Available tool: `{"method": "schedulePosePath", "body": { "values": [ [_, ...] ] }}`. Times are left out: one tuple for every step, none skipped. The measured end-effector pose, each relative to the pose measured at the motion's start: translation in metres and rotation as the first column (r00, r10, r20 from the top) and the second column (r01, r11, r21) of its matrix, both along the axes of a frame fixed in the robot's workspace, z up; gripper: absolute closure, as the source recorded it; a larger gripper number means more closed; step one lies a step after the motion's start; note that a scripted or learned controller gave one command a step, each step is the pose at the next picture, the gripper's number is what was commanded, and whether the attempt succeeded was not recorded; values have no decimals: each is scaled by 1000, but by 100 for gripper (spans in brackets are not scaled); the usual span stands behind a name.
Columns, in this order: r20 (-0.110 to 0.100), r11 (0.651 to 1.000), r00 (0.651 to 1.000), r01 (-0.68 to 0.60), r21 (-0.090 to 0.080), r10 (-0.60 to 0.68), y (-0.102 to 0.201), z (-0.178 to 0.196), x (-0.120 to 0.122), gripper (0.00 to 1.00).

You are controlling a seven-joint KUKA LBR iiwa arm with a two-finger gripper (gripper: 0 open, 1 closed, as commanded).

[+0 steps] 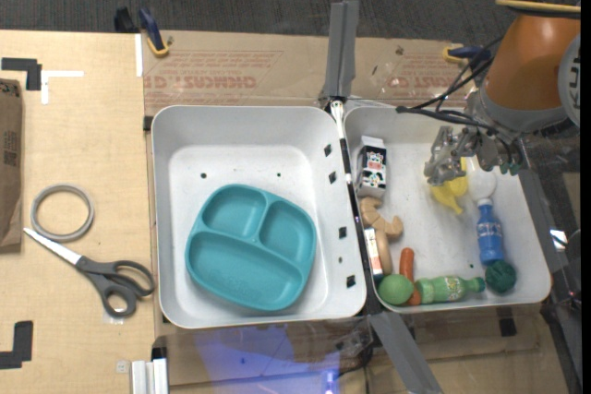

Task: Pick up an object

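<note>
Evidently the metal hand [450, 163] hangs over the right white plastic bin [434, 240], just above a soft yellow banana-shaped toy [451, 194]; whether it grips anything I cannot tell. Descend straight, centred on that curved, smooth toy, clear of the glossy blue-labelled bottle [488, 231] beside it and the round green ball [396, 289].
</note>
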State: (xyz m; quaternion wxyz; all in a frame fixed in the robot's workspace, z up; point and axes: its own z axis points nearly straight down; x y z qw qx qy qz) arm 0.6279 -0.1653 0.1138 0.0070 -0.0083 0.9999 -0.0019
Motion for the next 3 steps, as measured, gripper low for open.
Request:
{"method": "schedulePosePath", "body": {
  "values": [
    [0,1000,1000,0,0,0,0,0,0,0],
    [-8,1000,1000,-22,2,22,-26,-20,-2,0],
    [-2,1000,1000,-24,0,24,-26,-9,0,100]
  ]
}}
